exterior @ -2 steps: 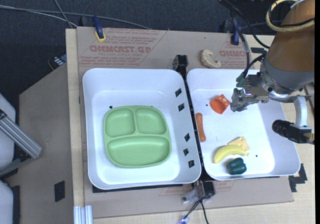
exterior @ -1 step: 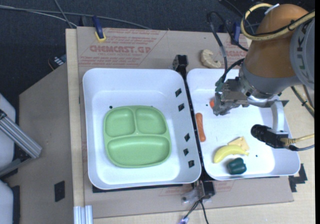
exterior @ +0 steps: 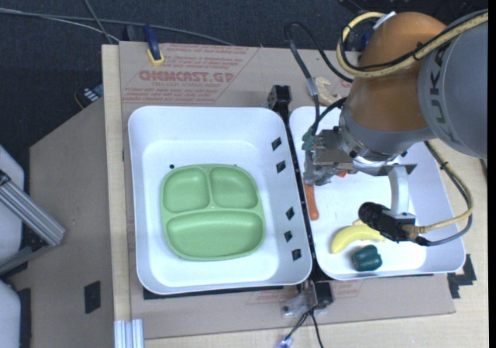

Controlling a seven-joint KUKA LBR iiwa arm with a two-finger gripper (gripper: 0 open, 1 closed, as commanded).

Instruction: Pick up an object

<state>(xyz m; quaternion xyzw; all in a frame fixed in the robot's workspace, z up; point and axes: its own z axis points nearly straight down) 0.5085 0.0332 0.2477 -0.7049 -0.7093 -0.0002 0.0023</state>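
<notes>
Camera view: gripper (exterior: 319, 170) over right bin (exterior: 434, 261) near orange stick (exterior: 311, 203); jaw state can't tell. Banana (exterior: 350, 237), likely light, stiff plastic, slick; grab mid-body, across narrow width.

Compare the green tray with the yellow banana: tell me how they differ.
The green tray lies in the left bin; the yellow banana lies in the right bin. The tray is far larger, flat and divided into three compartments; the banana is small and curved. Both rest untouched on white bin floors.
</notes>
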